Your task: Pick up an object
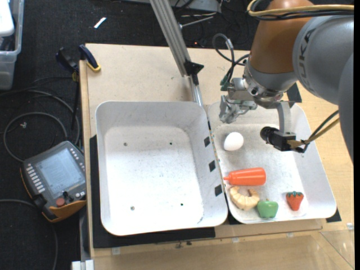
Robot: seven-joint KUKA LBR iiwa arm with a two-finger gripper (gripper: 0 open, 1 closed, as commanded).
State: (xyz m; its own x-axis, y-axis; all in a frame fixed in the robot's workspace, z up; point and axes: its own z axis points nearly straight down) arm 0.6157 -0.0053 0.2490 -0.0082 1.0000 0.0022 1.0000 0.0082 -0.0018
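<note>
The jaws (229,112) hang over the far left corner of the right bin (315,176), pointing down. Whether they are open or closed cannot be told, as the metal parts blur together; nothing is seen between them. A grey cable (225,46) loops up behind the wrist.

An egg (233,141) lies just in front of the jaws, apart from them, on the bin floor beside the left wall. A black block (277,138) mounted on the arm hangs to the right of the egg, over the bin.

Nearer the front of the same bin, a carrot (246,176) lies on its side, its length across the bin. In front of it sits a pale, ridged piece (243,197), touching or almost touching a green pepper (268,208). A strawberry (294,199) stands to the right of the pepper, apart from it.

The left bin (109,122) adjoins the right bin; both rest on the worktop (135,72). An aluminium strut (171,30) slants across the far side of the worktop. A pendant (55,179) lies on the floor to the left.
</note>
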